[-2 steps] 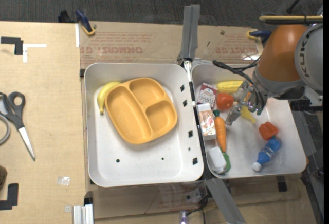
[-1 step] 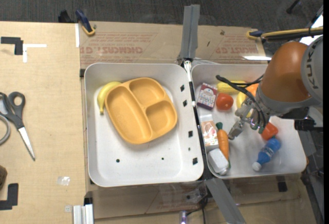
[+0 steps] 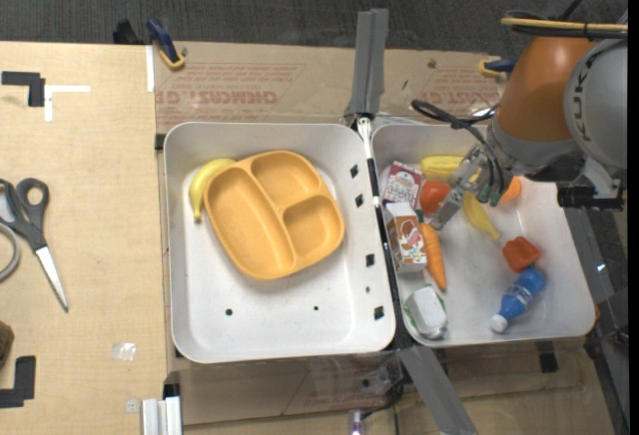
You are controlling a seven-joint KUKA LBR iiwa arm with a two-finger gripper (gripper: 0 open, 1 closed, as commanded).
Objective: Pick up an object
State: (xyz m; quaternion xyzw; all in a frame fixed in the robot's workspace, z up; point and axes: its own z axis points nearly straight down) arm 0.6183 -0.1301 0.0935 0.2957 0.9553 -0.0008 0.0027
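Your end effector (image 3: 461,192) hangs low in the right bin (image 3: 559,323), grip state indeterminate, beside the carrot (image 3: 435,257) lying lengthwise, tip toward the bin's near wall.

Two white bins stood side by side: the left bin (image 3: 200,323) contained one yellow divided plate (image 3: 275,214) and one banana (image 3: 205,182). The right bin (image 3: 559,313) contained one carrot (image 3: 435,258), one blue bottle (image 3: 519,298), two small cartons (image 3: 404,235), one orange-red block (image 3: 520,251) and one white-and-green item (image 3: 427,313). One pair of scissors (image 3: 35,233) lay on the bench (image 3: 80,154).
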